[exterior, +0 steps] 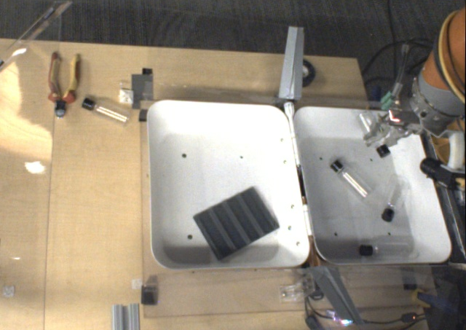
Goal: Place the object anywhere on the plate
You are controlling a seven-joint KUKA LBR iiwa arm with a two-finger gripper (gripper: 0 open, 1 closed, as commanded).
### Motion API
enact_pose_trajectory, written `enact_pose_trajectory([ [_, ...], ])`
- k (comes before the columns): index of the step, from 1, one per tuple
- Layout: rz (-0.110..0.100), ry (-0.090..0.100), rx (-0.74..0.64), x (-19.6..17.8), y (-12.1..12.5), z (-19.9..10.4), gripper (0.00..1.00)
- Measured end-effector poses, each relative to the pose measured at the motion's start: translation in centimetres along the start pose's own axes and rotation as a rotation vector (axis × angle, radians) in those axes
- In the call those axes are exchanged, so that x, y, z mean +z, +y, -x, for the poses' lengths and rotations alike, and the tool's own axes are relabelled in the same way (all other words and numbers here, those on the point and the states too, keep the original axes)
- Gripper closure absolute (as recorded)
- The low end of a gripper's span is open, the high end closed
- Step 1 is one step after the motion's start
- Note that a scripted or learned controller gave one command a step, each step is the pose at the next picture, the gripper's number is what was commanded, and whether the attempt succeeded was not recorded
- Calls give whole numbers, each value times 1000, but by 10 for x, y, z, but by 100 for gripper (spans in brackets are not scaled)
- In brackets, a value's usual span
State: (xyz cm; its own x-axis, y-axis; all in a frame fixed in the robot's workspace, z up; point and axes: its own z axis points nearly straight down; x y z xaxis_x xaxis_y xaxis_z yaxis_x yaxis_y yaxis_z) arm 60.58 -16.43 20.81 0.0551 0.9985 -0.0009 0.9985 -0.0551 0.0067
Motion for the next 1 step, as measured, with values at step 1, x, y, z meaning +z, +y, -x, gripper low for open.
enact_pose_trajectory([
  [1, 0, 1, -203, -13, 51, -71, 100],
])
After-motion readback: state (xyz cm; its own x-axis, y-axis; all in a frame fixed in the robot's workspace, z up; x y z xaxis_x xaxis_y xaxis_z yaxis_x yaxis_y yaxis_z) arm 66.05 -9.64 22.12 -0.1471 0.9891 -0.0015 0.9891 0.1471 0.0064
